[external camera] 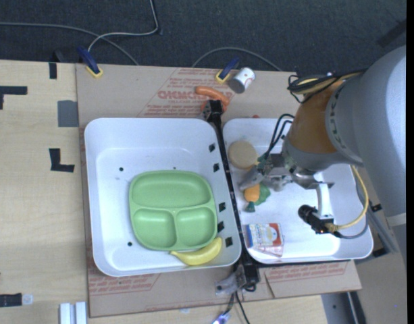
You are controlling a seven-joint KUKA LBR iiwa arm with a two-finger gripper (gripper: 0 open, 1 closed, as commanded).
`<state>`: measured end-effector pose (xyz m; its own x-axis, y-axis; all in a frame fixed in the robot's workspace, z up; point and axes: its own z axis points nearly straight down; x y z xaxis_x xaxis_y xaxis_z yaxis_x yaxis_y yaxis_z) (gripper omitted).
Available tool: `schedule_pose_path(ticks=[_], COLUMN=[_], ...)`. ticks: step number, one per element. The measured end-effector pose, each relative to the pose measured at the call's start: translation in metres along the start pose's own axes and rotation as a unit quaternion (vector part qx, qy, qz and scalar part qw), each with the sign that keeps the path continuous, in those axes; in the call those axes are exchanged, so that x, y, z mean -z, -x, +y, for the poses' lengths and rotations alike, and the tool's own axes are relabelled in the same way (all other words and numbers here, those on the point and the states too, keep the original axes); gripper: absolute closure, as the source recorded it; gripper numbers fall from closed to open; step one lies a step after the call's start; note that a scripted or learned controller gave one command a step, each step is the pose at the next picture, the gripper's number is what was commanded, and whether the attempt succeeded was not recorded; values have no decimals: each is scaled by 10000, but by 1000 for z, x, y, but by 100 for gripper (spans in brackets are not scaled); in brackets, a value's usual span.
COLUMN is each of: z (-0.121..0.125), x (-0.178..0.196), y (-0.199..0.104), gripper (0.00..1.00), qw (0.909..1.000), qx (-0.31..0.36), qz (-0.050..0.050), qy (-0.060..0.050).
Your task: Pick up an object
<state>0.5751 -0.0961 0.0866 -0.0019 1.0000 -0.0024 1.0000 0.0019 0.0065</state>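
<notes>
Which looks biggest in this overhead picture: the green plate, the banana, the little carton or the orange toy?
1. Green plate
2. Banana
3. Carton, close to the banana in size
4. Orange toy, partly hidden by the gripper

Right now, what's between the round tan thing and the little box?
In the camera view, an orange toy lies between the round tan thing and the little box.

A bulky grey arm (382,113) wears an orange band (311,123), trailed by black and yellow cables (360,201).

Grey arm (369,113) with orange band, bent down from the right, tool (255,181) low, pointing left.
</notes>
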Motion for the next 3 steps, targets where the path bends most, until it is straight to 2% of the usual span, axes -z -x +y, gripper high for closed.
schedule_pose_path(ticks=[1, 2, 3], z=[-8, -4, -91], x=[0, 0, 0], y=[-2, 0, 2], gripper=[0, 0, 0], qw=[10000, 10000, 10000], qx=[-6, -8, -14], qz=[-4, 11, 8], qy=[0, -27, -25])
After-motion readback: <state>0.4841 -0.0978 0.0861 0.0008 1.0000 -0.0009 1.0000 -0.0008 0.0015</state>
